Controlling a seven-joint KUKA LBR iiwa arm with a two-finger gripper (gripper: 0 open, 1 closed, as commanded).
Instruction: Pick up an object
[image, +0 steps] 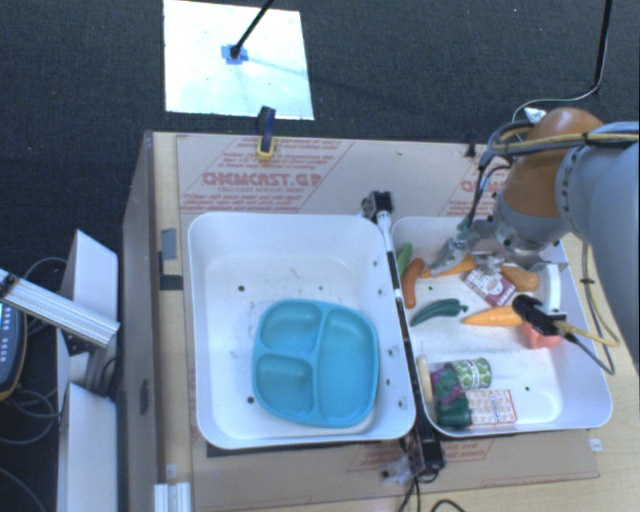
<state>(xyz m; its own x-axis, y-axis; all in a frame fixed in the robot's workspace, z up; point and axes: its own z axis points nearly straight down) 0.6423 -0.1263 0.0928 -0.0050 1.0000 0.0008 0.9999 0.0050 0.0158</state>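
One blue tray (316, 364), two white bins (225, 415), two carrots (492, 318).

Red block lettering on the clear sheet (300, 170) covering the surface, just behind the left bin (215, 330), reads roughly "CHEMCAST GP". It repeats in smaller rows above and behind the right bin (590, 390); those rows are too small to read.

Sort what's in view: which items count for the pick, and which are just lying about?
For the pick: claw; right bin; carrots; green pepper; can.
Lying about: blue divided plate; left bin; yellow clamp.
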